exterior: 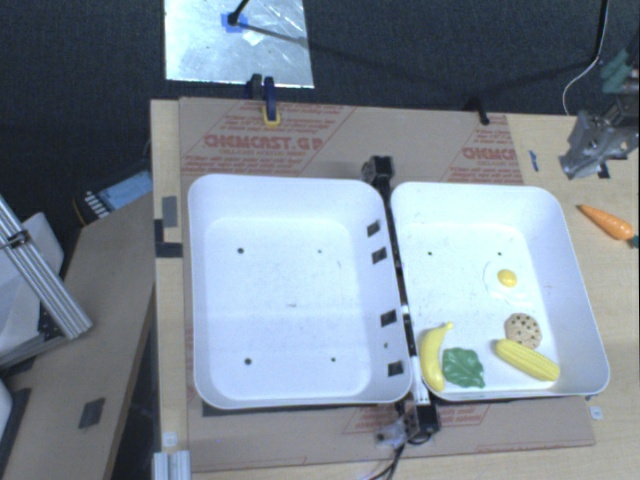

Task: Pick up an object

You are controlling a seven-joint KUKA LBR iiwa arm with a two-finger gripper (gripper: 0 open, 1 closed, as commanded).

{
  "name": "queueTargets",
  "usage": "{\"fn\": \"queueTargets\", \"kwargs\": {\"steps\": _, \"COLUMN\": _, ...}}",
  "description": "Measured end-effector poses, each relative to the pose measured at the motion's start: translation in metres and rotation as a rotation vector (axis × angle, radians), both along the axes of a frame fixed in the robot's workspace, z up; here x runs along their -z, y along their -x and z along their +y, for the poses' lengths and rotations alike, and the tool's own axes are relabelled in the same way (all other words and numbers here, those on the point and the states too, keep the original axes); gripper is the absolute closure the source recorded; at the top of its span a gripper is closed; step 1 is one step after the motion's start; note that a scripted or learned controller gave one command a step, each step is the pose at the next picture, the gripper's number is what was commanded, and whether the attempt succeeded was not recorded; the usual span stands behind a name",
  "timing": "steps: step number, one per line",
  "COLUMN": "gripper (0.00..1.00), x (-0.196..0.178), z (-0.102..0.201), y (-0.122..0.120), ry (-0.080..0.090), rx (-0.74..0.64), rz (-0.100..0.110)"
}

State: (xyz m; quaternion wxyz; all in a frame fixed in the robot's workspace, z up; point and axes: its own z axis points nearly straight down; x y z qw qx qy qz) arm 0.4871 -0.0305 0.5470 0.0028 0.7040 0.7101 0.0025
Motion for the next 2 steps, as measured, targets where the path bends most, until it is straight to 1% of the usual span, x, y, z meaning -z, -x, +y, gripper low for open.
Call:
{"fn": "queueTargets", "kwargs": {"steps": 1, "gripper": 1.0, "x": 0.371, "z": 0.062, "y": -0.004, "ry": 0.0, "rx": 0.005, "rz": 0.022}}
{"fn": "queueTargets", "kwargs": {"steps": 2, "gripper": 1.0, "x": 0.33, "z": 0.01, "y": -0.1, "ry": 0.003, "rx": 0.01, "rz": -0.005}}
